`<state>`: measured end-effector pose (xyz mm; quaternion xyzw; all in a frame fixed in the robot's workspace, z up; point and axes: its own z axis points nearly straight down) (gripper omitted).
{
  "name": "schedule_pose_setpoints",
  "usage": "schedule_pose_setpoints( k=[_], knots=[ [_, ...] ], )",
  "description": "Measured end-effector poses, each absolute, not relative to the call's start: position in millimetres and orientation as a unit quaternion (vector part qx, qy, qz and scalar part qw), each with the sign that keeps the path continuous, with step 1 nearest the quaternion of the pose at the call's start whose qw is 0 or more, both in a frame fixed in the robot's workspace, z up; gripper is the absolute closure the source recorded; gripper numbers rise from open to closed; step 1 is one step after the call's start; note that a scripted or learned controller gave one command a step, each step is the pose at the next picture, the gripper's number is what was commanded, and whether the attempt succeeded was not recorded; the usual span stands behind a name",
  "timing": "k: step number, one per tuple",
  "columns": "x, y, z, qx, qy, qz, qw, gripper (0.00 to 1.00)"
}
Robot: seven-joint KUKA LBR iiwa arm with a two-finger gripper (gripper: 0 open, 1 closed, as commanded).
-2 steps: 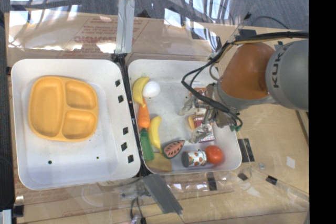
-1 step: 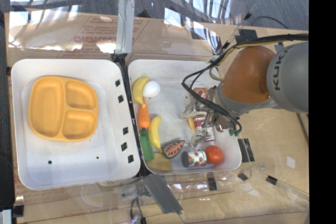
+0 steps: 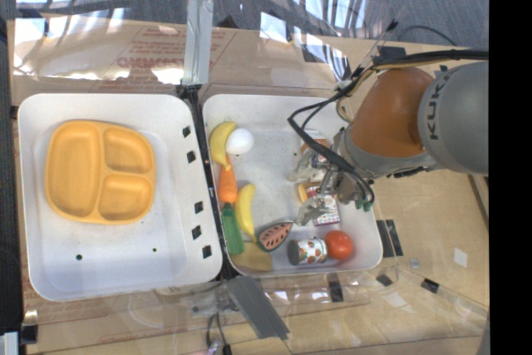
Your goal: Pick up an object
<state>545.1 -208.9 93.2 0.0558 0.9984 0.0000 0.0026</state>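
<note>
**Two bins, my tool low in the right one**

The left bin (image 3: pixel 33 204) holds one thing: a yellow-orange plate (image 3: pixel 100 172) with three sections, lying flat toward the bin's far half.

The right bin (image 3: pixel 274 106) is crowded. Along its left wall lie a yellow banana (image 3: pixel 219 142) with a white egg (image 3: pixel 240 142) touching it, then an orange carrot (image 3: pixel 228 185), a second banana (image 3: pixel 245 210) just beside it, and a green vegetable (image 3: pixel 231 232) near the bottom corner. Along the near wall sit a watermelon slice (image 3: pixel 275 235), red with dark seeds and a green rind, a small can (image 3: pixel 307 251) lying on its side with a red and white label, and a round red tomato (image 3: pixel 338 244) touching the can.

My tool (image 3: pixel 322 189) reaches in from the right and sits low over the right half of this bin, above a small red and white packet (image 3: pixel 326 218) and something yellow beside it. Cables and metal parts clutter the view there, so I cannot tell how my tool is set or whether it has hold of anything.
</note>
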Motion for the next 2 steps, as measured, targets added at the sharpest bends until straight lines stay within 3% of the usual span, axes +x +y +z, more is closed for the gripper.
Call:
schedule_pose_setpoints(
  k=[1,2],
  knots=[
    [538.9,-208.4,92.8,0.003,1.0,0.0,0.0,0.0],
    [490.9,-208.3,101.3,0.078,0.997,-0.0033,0.021,0.0]
  ],
)
